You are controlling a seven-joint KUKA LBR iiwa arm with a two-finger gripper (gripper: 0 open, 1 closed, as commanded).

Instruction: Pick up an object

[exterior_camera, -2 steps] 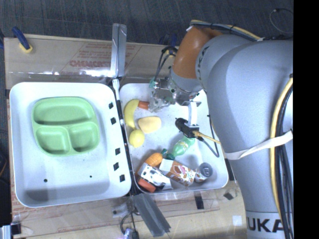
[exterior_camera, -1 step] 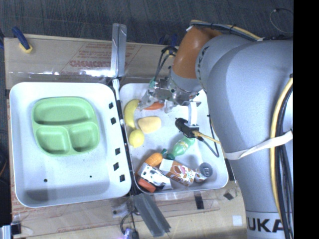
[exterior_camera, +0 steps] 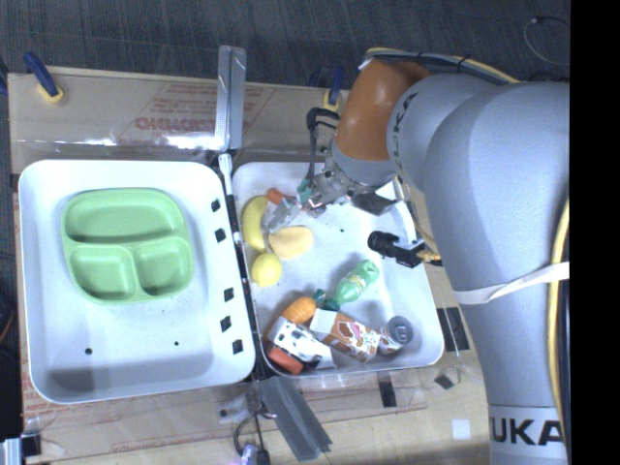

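Looming largest, arm (exterior_camera: 484, 182) is reaching into right bin (exterior_camera: 426, 303); gripper (exterior_camera: 291, 204) is hovering over banana (exterior_camera: 254, 223) and potato (exterior_camera: 291, 242). Finger opening: cannot tell. Banana is probably light, smooth; grasp mid-body.

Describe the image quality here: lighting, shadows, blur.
Camera view: even, soft light with a bluish cast; a faint shadow in the left bin's lower corner; the arm looms large and soft-edged; the tool and small items like the green bottle are slightly blurred.
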